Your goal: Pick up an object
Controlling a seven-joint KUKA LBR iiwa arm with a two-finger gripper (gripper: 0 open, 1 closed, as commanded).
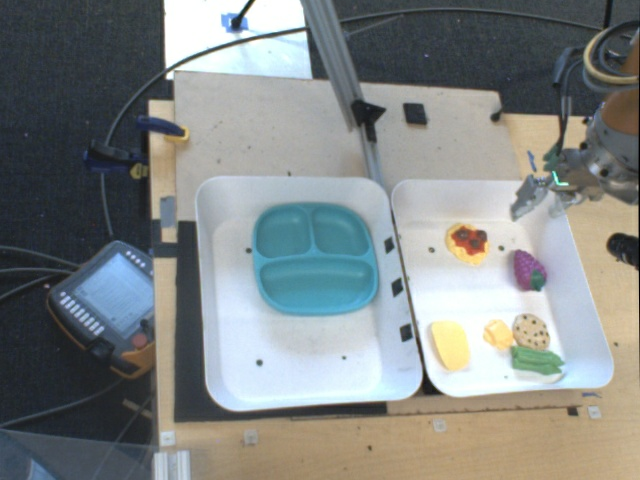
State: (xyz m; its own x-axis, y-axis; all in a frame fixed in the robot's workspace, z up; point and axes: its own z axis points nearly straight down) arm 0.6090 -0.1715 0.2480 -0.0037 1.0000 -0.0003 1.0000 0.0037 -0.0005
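Note:
The right bin (420, 268) holds several toy foods: a small pizza slice (467, 242), a purple grape bunch (529, 269), a yellow block (450, 346), a small orange piece (497, 334), a cookie (530, 330) and a green bean pod (537, 361). My gripper (540, 197) hangs over the bin's far right corner, above and right of the pizza slice, with nothing between its fingers. The fingers look slightly apart.
A teal divided plate (315, 258) lies in the left bin (230, 368). A slanted metal pole (335, 53) crosses the back of the bench. A teach pendant (105, 303) sits on the floor to the left. Cables run around the bench.

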